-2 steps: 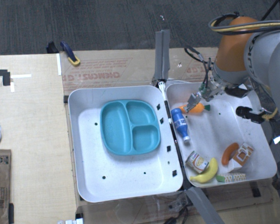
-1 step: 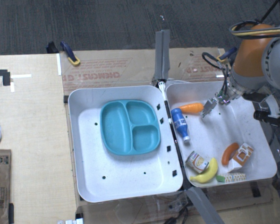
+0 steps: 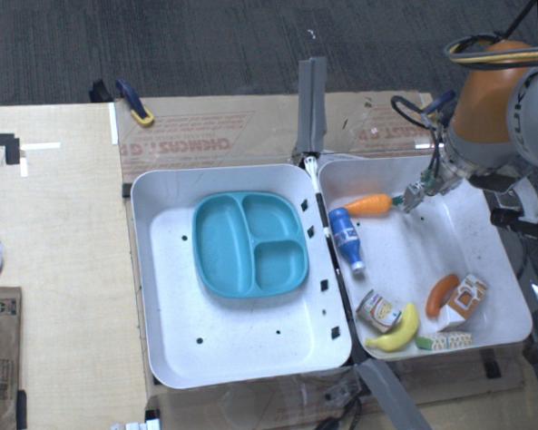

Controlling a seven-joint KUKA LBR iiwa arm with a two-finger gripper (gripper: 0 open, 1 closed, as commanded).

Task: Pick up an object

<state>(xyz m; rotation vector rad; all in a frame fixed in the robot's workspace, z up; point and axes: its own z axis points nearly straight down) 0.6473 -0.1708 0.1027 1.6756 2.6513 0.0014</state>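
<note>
You've got the pale wooden bench (image 3: 52, 232) under dark carpet, two white bins side by side. The left bin (image 3: 167, 334) carries a teal divided plate (image 3: 251, 244) mid-floor. The right bin (image 3: 489, 241) holds a blue bottle (image 3: 346, 238) by its left wall, banana (image 3: 394, 331) and can (image 3: 377, 308) at the near edge. The carrot (image 3: 368, 205) lies near its far edge, gripper (image 3: 412, 197) just beside it; its grip is too small to call.

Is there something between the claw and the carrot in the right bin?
Nothing visible. The claw is at the leafy end of the carrot, in the right bin. The blue bottle lies beside the carrot, not between them.
</note>
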